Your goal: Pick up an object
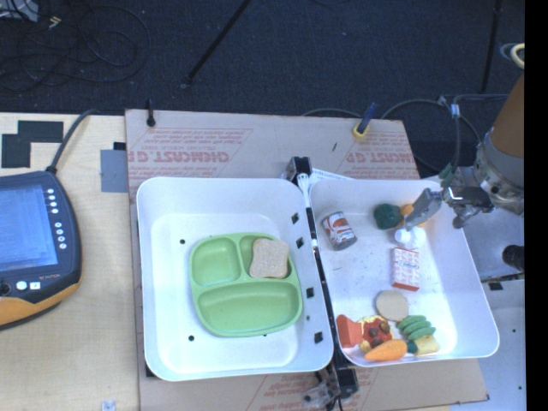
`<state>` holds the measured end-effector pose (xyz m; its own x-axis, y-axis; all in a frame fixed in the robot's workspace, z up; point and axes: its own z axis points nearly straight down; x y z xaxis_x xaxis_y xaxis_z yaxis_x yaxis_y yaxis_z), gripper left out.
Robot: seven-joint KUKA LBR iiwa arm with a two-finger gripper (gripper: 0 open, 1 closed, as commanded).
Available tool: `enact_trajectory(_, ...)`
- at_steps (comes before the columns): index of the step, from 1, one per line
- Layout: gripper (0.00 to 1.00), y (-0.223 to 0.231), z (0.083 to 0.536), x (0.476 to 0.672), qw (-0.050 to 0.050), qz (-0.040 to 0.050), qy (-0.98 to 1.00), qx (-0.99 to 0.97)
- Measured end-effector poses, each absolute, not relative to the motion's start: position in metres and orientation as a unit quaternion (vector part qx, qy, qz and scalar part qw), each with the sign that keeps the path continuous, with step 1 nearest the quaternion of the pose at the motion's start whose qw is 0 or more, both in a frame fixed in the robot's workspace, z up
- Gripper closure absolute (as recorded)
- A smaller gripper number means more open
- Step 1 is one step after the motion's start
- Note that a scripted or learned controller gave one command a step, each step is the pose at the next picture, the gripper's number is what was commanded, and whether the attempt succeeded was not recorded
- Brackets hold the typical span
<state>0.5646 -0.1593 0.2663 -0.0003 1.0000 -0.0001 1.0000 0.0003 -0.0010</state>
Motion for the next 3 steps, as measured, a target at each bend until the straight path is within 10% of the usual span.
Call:
enact_trajectory(2,0.0,-0.162,0.091,0.645,0.001,0.0,-0.708,-0.706)
enact_trajectory(3,1.0,-0.164,0.105,0.643,0.003,0.0019,-0.707,-0.707)
